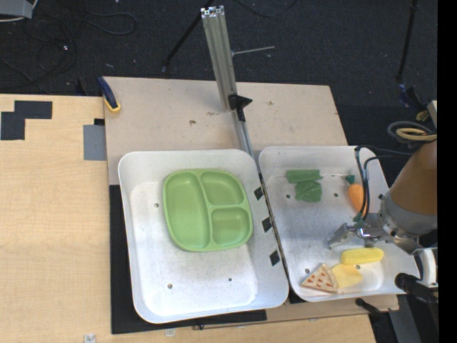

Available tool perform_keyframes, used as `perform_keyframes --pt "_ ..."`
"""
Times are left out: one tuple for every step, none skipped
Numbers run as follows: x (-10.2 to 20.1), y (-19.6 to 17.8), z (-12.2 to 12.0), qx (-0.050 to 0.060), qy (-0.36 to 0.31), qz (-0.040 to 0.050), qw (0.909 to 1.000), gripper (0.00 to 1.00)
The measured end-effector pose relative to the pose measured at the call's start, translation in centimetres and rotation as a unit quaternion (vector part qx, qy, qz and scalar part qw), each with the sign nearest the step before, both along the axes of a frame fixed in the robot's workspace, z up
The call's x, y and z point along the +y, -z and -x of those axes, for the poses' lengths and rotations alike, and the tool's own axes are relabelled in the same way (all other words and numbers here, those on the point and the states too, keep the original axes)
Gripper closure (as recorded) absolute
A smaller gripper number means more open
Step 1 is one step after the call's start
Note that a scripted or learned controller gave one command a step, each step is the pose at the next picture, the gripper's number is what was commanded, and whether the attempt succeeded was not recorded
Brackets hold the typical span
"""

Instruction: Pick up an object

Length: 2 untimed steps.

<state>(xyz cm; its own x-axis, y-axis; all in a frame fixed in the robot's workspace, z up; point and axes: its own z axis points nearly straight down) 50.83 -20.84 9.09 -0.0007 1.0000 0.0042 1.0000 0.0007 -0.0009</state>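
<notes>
Hand (348, 232) is hovering low in the right bin (275, 191), near the tabletop's right edge, just above the corn (362, 256), likely lining up a grasp; finger state is unclear.

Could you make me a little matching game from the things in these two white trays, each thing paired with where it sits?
Things:
1. green divided plate
2. pizza slice
3. carrot
4. green leafy piece

Places:
A. right bin, near corner
B. right bin, far part
C. left bin
D. right bin, by the right rim, next to a black cable

Pairs: 1-C, 2-A, 3-D, 4-B
</notes>
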Motion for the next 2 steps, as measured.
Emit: perform_keyframes --pt "-0.1 -1.2 -0.2 -0.003 0.001 0.0002 1.0 1.0" --pt "0.8 -5.9 -0.4 -0.001 -0.001 0.0023 1.0 1.0"
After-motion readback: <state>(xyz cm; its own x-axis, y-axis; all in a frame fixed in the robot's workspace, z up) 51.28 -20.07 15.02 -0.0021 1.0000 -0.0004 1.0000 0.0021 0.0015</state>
